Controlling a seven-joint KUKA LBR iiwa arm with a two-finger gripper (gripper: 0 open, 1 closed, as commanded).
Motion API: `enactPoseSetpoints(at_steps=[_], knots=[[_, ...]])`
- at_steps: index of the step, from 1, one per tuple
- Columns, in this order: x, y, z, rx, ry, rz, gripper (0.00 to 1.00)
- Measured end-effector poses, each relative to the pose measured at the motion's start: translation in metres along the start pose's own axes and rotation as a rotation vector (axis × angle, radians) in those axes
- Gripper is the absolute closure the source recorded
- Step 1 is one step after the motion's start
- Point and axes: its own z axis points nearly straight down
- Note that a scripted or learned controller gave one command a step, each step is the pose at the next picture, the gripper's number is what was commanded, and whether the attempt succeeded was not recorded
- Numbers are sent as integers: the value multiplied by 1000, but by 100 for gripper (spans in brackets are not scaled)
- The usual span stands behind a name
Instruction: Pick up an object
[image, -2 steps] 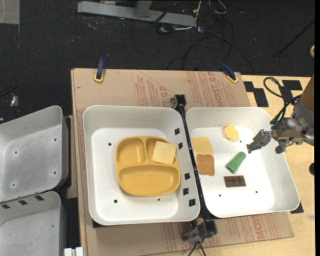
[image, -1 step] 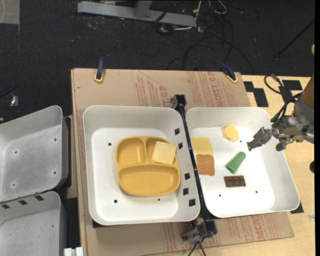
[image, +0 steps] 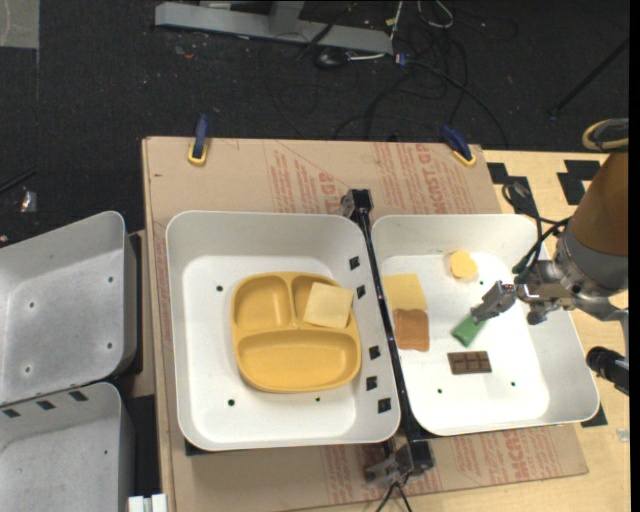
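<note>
The gripper (image: 497, 302) sits over the right bin (image: 560, 395), reaching in from the right side of the camera view. Its dark fingertips end at the upper right end of a green block (image: 469, 328). Whether the jaws are spread, closed, or clamped on the block cannot be told: the tips are small and dark, and they overlap the block's end in this view.

The green block is the nearest candidate for the pick. It lies in the middle of the right bin, below and to the left of the fingertips. Its long axis runs on a diagonal, from upper right at the tips down to lower left. That axis appears roughly in line with the gripper's own reach, so the judgement is that a secure grasp depends on the jaws closing across the block's short width, not along its length.

Other items in the same bin lie further out. A brown chocolate-bar piece (image: 469, 363) lies just below the green block. A round yellow piece (image: 462, 264) sits above and to the left of the gripper. A brown slab (image: 412, 329) and a pale yellow square (image: 404, 293) lie near the bin's left wall.

The left bin (image: 200, 400) holds a yellow divided plate (image: 290, 360) with a pale square slice (image: 327, 305) on it, well apart from the gripper.
</note>
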Motion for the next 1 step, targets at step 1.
enactPoseSetpoints(at_steps=[1], knots=[[0, 2, 43, -2, -1, 1, 0]])
